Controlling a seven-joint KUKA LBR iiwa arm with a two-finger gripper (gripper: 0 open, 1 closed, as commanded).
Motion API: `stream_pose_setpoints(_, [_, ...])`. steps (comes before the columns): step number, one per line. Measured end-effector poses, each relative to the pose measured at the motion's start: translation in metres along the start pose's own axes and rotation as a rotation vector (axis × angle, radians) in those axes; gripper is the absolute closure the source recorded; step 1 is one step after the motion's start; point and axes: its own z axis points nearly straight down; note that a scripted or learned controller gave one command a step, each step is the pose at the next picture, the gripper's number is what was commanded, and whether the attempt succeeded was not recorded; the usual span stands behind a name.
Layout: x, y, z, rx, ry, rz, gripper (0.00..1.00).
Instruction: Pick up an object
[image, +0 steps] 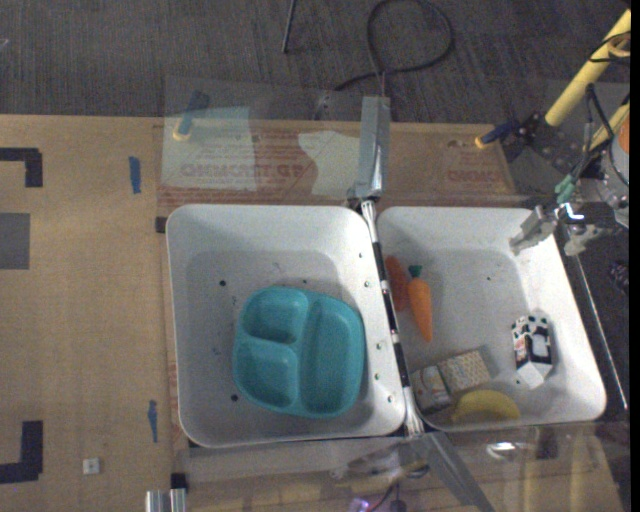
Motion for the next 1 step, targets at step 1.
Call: stream_pose_setpoints(1, [-0.0355,-0.0284,0.1467,0.001,0.001,-0.089,0.0])
